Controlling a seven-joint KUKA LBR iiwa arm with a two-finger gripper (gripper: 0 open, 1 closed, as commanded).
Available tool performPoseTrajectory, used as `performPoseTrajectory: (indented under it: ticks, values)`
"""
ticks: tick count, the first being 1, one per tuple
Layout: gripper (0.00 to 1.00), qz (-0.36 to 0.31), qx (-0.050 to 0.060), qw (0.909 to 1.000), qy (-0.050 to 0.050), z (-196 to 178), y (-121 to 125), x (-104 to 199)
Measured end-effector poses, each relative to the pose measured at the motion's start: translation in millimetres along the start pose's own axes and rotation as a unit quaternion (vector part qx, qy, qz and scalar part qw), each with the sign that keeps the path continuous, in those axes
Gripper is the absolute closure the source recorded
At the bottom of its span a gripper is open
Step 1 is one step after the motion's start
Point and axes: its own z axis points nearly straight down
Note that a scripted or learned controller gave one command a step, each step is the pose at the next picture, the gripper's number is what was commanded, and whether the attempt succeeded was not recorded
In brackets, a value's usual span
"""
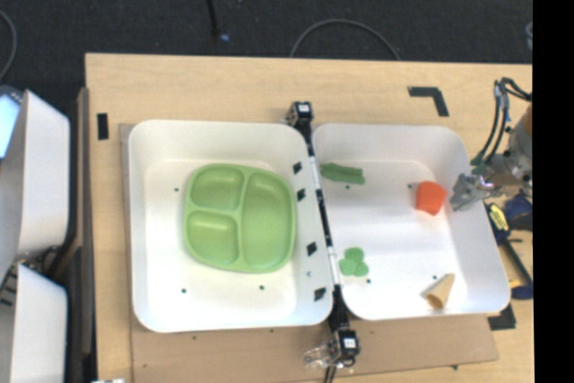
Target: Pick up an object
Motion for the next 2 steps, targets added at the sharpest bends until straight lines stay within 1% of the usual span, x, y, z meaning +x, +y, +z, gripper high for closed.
performPoseTrajectory:
  ticks: [1,2]
  values:
    - [1.0,0.0,0.002,1.0,0.001,-31,2,-1]
    - [1.0,-0.002,0.003,1.0,0.002,-28,17,58]
